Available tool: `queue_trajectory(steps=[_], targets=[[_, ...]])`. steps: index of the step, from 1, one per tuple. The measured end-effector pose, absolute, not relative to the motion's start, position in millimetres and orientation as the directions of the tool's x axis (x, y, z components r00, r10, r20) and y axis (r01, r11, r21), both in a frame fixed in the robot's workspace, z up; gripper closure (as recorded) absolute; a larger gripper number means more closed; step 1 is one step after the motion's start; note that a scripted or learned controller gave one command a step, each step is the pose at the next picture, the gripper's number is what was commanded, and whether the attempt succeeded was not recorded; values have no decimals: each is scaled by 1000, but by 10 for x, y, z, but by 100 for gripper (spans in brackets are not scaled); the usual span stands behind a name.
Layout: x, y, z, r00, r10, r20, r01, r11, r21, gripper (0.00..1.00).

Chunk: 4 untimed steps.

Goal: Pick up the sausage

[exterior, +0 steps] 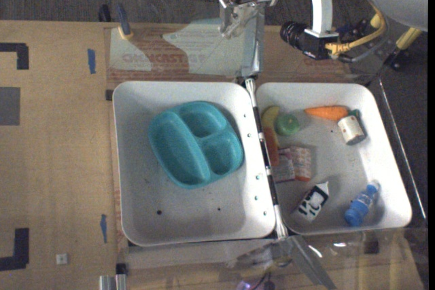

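The sausage (271, 146) is a slim reddish-brown piece lying lengthwise against the left wall of the right bin (391, 146), just below a yellow piece (270, 116). My gripper (233, 15) hangs high beyond the back edge of the bins, over the cardboard near the divide between them. It is well away from the sausage and nothing shows in it.
In the right bin lie a green round piece (289, 123), a carrot (327, 113), a white can (351, 129), a printed packet (293, 163), a black-and-white carton (312, 202) and a blue bottle (360, 204). The left bin (136, 200) holds a teal divided plate (197, 142).
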<state>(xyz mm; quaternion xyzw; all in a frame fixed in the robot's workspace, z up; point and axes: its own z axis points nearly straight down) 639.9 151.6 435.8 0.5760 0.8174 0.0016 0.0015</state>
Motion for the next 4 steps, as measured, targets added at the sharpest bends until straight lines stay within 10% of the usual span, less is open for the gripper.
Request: queue_trajectory(steps=[3, 4], targets=[[6672, 2123, 4483, -716, 698, -8, 698, 716, 14, 100], [6220, 2159, 4368, -918, 396, -2, 396, 918, 2, 100]])
